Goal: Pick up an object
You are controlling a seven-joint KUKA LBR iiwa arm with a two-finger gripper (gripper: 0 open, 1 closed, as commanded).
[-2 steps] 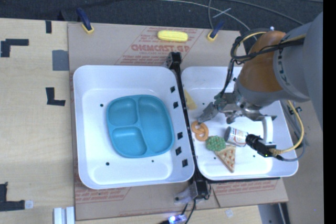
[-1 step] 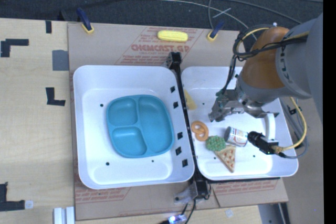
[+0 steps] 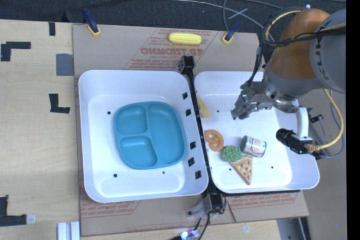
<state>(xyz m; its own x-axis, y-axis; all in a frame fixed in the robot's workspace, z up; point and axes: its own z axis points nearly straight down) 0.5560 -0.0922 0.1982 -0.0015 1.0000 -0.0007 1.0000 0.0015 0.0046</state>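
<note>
Over the right bin (image 3: 222, 81), near the middle of its far half, the gripper (image 3: 243, 109) hangs from the grey arm (image 3: 295, 59) that reaches in from the right, its orange band above the wrist. Whether the gripper is spread or closed cannot be told at this slant, and nothing is seen in its grasp. Toward the bin's near edge lies a loose cluster: a pretzel (image 3: 214, 139) close to the left wall, a small green piece (image 3: 230, 153) just beside it, a pizza slice (image 3: 244, 169) touching the green piece on its near side, and a small silver can (image 3: 253, 146) lying on its side just right of them. A pale yellow bit (image 3: 202, 108) rests against the bin's left wall, farther back. The left bin (image 3: 95, 87) carries a blue divided plate (image 3: 149, 134) in its middle. A yellow banana-like toy (image 3: 184, 38) lies on the cardboard beyond both bins, near the far edge.
</note>
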